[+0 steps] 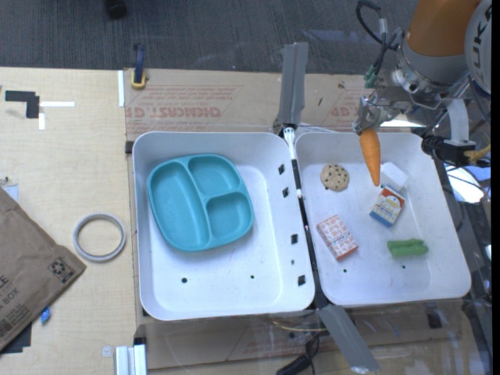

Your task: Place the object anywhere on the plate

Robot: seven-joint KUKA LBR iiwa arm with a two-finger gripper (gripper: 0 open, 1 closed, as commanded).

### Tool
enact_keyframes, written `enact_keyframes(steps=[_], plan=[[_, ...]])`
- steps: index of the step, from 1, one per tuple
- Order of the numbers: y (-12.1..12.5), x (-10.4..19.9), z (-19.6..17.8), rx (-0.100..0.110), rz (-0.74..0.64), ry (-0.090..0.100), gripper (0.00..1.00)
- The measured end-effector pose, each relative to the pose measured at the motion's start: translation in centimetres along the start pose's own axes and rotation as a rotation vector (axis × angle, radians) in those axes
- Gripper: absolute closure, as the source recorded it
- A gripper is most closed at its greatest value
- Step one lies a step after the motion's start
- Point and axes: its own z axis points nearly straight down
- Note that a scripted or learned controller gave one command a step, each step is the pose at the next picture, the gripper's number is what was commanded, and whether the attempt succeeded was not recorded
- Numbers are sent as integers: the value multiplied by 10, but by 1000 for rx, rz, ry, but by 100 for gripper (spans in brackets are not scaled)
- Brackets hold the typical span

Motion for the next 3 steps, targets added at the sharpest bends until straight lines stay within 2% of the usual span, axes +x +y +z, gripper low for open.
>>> enact_keyframes(steps=[1,2,3], plan=[[-50,106,31,2,141,1,100],[-47,118,88,3,283,1,100],[-32,210,73,1,245,0,100]])
